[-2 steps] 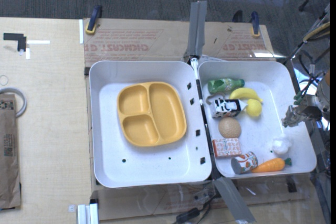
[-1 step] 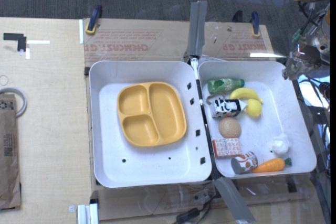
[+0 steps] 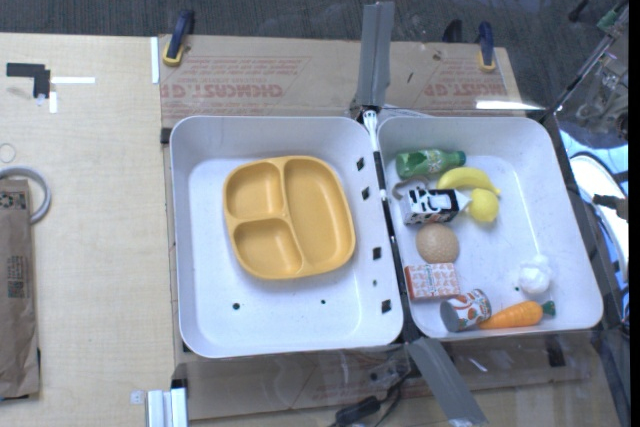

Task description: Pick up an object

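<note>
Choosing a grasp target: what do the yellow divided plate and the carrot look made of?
Yellow divided plate: likely moulded plastic, matte to satin, one even colour with soft rounded ridges. Carrot: probably a plastic toy, smooth, uniform orange with a green tip; too small to be sure.

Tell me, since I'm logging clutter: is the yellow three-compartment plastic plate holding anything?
Empty. The yellow three-compartment plastic plate in the left white bin shows bare yellow in all three sections; the toys lie in the right white bin.

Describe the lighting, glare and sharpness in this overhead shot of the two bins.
Camera view: even, soft light with faint shadows; a bluish glare patch sits by the right bin at its upper right rim; the divided yellow plate is reasonably sharp, while small items like the carrot look slightly soft.
</note>
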### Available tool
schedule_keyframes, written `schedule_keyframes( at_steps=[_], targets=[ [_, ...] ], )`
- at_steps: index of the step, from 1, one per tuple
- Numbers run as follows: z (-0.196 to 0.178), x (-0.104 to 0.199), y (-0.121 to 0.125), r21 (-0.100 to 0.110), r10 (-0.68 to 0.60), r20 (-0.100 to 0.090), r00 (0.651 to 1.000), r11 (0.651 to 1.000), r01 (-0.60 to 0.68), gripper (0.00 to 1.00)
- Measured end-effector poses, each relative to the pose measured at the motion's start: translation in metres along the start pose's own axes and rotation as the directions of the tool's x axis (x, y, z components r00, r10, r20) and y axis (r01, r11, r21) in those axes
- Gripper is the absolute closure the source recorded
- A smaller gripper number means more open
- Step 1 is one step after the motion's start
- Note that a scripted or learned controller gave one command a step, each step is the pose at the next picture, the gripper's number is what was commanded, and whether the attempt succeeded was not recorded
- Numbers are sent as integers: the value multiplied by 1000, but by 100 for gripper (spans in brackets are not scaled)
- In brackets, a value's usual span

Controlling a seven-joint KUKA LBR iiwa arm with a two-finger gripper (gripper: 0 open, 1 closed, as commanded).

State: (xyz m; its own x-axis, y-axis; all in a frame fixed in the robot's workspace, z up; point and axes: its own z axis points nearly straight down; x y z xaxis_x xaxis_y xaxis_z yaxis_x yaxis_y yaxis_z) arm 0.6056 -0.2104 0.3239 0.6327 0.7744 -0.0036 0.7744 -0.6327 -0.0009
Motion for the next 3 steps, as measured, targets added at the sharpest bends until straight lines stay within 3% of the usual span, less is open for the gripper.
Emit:
schedule_keyframes(
  at_steps=[1, 2, 3],
  targets=[
    [-52, 24, -17, 2, 498, 1, 867, 867, -498, 100],
    [-116, -1, 19, 2, 500, 2, 866, 866, -500, 100],
    [-116, 19, 41, 2, 629, 2, 777, 777, -629, 100]
  ],
)
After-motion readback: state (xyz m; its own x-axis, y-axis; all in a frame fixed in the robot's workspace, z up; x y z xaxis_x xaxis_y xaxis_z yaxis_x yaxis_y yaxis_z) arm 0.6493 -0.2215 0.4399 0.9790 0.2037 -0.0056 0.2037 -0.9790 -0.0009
